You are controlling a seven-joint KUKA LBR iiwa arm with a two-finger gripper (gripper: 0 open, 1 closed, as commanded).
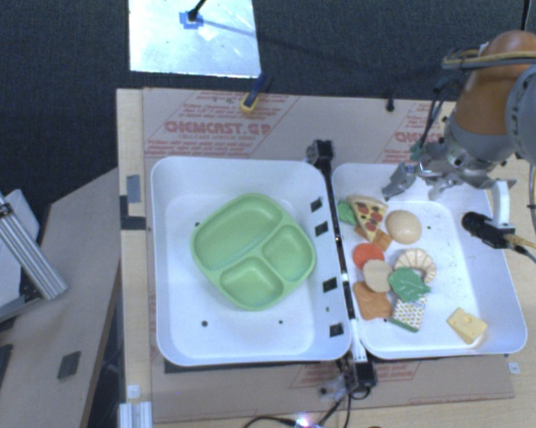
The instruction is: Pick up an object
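Two bins are being shown side by side on the bench [89, 230]. In the left bin [174, 328], a divided plate [252, 251] is lying near the centre. In the right bin [499, 319], toy foods are being clustered along the left side: a pizza slice [368, 212] at the rear, an egg [404, 226] just to its right, a leaf piece [408, 283] nearer the front. A cheese block [466, 325] is lying apart, front right. The gripper [432, 181] is being positioned over the bin's rear edge.

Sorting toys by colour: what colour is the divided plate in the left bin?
Light green, seen clearly in the camera view: the divided plate.
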